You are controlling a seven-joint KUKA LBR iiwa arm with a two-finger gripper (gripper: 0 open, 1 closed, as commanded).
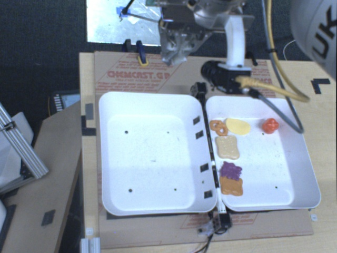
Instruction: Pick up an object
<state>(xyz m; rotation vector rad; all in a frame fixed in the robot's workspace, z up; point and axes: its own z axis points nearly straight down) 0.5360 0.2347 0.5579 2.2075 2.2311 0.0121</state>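
Note:
The right bin (295, 183) holds several small toy foods along its left side. A brown pretzel (218, 127) lies beside a yellow slice (238, 126), and a red tomato (270, 125) sits further right. Below them come a tan slice of bread (227, 147), a purple cluster of grapes (230, 169) and an orange-brown piece (231, 186). My gripper (174, 54) hangs high over the cardboard behind the left bin, well away from every object. Its fingers look close together and nothing is between them.
The left bin (152, 152) stands beside the right one, joined by a black clipped divider (209, 152). A blue-and-yellow clamp (141, 54) sits on the cardboard behind it. A yellow cable (276, 88) arcs over the right bin's far edge.

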